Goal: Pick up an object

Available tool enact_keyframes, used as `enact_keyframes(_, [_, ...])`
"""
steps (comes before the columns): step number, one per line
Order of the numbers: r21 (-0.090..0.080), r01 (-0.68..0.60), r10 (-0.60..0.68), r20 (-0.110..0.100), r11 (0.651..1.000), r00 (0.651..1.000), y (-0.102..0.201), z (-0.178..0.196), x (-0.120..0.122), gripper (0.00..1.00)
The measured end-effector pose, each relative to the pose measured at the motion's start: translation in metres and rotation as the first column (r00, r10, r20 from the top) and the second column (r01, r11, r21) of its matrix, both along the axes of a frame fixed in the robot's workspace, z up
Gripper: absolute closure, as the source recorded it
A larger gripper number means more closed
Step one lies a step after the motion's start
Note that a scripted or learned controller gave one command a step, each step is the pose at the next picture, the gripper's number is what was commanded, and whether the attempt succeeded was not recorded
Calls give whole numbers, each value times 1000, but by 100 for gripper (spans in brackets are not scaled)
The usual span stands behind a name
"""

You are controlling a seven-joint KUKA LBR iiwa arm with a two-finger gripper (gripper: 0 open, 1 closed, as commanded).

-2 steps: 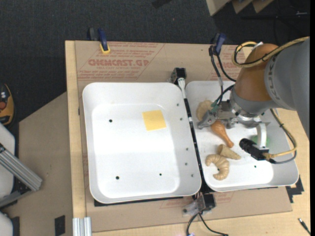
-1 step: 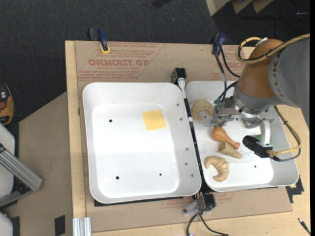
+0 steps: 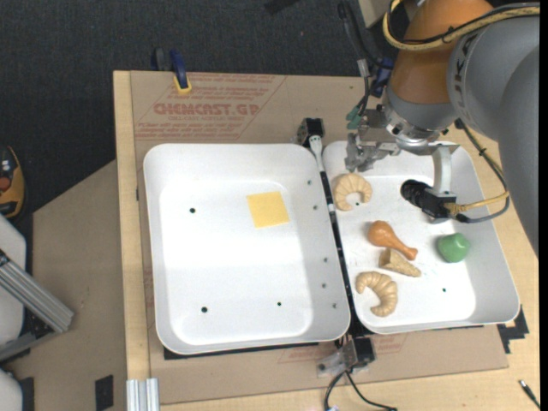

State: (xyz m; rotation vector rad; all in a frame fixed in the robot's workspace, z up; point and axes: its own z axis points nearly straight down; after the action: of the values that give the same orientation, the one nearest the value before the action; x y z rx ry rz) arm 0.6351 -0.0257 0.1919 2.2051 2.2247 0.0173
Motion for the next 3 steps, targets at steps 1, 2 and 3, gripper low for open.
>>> enact_keyframes(1, [-1, 2, -2, -9, 1000, 1000, 58, -7, 33, 100])
enact_keyframes(2, [0, 5, -5, 8, 1000, 1000, 91, 321, 31, 100])
enact_keyframes(3, [-2, 6, -6, -33, 1000, 999, 120, 171, -23, 100])
